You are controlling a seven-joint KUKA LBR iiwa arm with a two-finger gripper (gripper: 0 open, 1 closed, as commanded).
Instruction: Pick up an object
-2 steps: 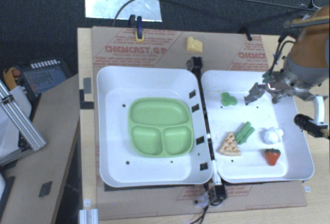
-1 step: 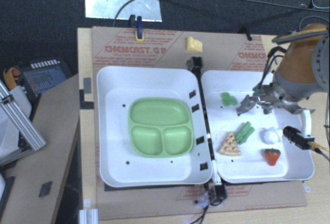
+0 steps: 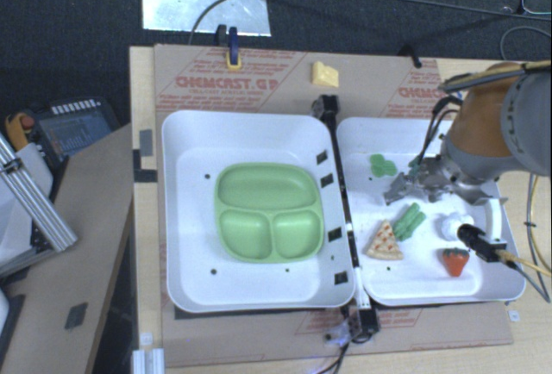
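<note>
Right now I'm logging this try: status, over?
Gripper low in right white bin, nothing seen held. Green toy vegetable just below it. Pizza slice toy, red strawberry toy nearby.

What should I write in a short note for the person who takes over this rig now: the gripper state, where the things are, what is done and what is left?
Gripper: low over the right bin, above the green bean. It holds nothing I can see.
Right bin: small green piece near the back, green bean in the middle, pizza slice in front of it, strawberry and a small white piece toward the right.
Left bin: a green divided plate.
A yellow block lies on the cardboard behind the bins.
Done: nothing lifted yet.
Left: grasp one object and raise it.
</note>
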